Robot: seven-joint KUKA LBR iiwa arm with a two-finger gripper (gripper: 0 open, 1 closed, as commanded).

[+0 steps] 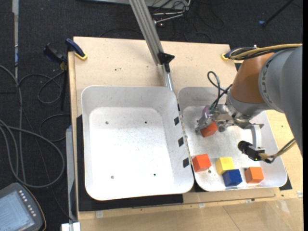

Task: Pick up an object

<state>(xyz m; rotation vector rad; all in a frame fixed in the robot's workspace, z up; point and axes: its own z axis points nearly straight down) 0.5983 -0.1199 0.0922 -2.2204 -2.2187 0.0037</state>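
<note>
A: Where is the arm (269, 81) at this moment?

B: It reaches in from the counter's (120, 61) right edge, over the right bin (192, 97). The claw (208, 124) hangs above the middle of that bin, towards its left wall.

A: Is the claw gripping anything?

B: A red-orange block (209, 129) sits between its fingers, tilted and seemingly clear of the bin floor. The claw is clamped on that block.

A: What else lies in the right bin?

B: Four more blocks, grouped along the edge nearest the counter's front. An orange block (201, 162) lies towards the bin's front-left corner. A yellow block (224, 165) sits just to its right, touching a blue block (232, 177) in front of it. Another orange block (254, 174) rests just beside the blue one, towards the bin's front-right corner.

A: And the left bin?

B: The left bin (91, 129) fills the middle and left of the counter, its white floor speckled with dark marks. Its right rim overlaps the right bin's left rim.

A: Anything on the counter's far side?

B: A grey metal pole (147, 25) slants down to the back of the gap between the bins. Yellow-tipped clamps (77, 49) grip the far corners.
</note>
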